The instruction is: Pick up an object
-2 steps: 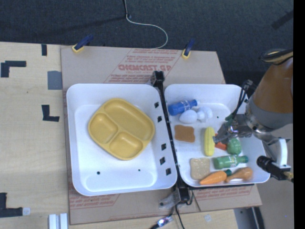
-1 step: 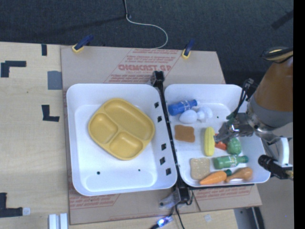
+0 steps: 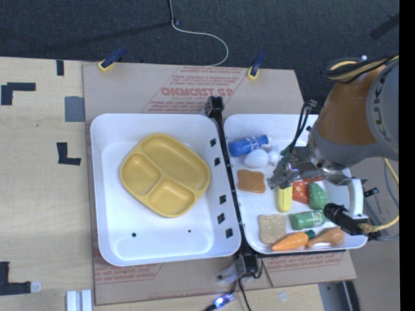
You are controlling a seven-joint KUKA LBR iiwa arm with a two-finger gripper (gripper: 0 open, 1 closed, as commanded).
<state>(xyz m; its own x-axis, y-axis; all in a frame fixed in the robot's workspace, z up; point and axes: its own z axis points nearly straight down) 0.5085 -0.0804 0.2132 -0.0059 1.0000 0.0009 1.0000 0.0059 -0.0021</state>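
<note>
Plastic, light, stiff and rather slippery, the yellow toy piece (image 3: 284, 199) at the right bin's (image 3: 254, 241) centre is judged best pinched across its narrow sides, just at 6 o'clock of the claw (image 3: 280, 179), whose opening cannot be told.

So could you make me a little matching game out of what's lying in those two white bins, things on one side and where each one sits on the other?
Things:
1. yellow divided tray
2. blue bottle
3. orange carrot
4. yellow piece

Places:
A. near front edge of the right bin
B. just below the gripper
C. in the left bin
D. back of the right bin, close to the divider

Pairs: 1-C, 2-D, 3-A, 4-B
</note>
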